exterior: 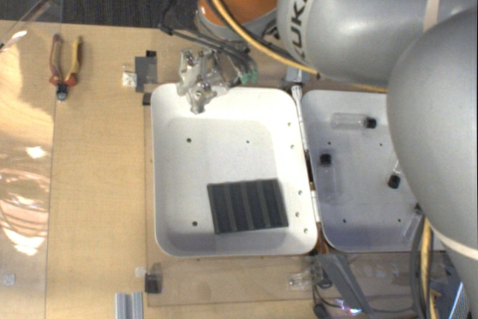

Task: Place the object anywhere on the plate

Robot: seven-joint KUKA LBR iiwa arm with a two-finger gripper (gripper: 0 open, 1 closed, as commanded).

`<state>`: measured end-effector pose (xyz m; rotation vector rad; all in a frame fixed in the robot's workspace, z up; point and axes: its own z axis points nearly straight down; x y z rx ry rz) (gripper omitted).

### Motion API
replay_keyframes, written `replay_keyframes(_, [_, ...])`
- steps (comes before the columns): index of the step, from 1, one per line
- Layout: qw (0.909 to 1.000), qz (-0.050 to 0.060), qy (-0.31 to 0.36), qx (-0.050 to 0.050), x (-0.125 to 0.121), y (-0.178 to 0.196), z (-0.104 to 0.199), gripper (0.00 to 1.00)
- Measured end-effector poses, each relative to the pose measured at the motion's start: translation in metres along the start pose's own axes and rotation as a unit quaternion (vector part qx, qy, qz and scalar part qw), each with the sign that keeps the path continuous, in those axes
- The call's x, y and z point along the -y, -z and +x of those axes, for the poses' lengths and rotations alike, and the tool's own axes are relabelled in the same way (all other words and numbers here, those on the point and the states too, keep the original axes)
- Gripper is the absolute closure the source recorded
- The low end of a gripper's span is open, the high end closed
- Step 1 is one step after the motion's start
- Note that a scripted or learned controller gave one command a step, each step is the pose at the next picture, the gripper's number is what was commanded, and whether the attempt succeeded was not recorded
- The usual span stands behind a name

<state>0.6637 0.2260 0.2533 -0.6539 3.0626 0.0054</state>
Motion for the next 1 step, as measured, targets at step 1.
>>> replay_keyframes(1, [0.9733,0.000,0.230,0.001,-0.0072,0.0123,-0.0095,1.00])
